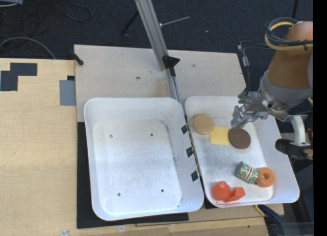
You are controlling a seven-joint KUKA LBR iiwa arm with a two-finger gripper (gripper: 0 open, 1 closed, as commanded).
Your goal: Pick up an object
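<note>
In the right bin (pixel 286 191) lie a tan round disc (pixel 203 123), a yellow square slice (pixel 220 136), a dark brown round disc (pixel 239 139), a green patterned can (pixel 246 172), an orange ring (pixel 265 177) and a red piece (pixel 226 191). My gripper (pixel 239 119) hangs over the bin's upper middle, just above the brown disc and right of the tan disc. Nothing shows between its fingers.
The left bin (pixel 97 127) sits beside the right one, with a divider and black clips (pixel 189 151) between them. A slanted aluminium bar (pixel 153 30) rises behind the bins. A pale wooden board (pixel 30 143) lies to the left.
</note>
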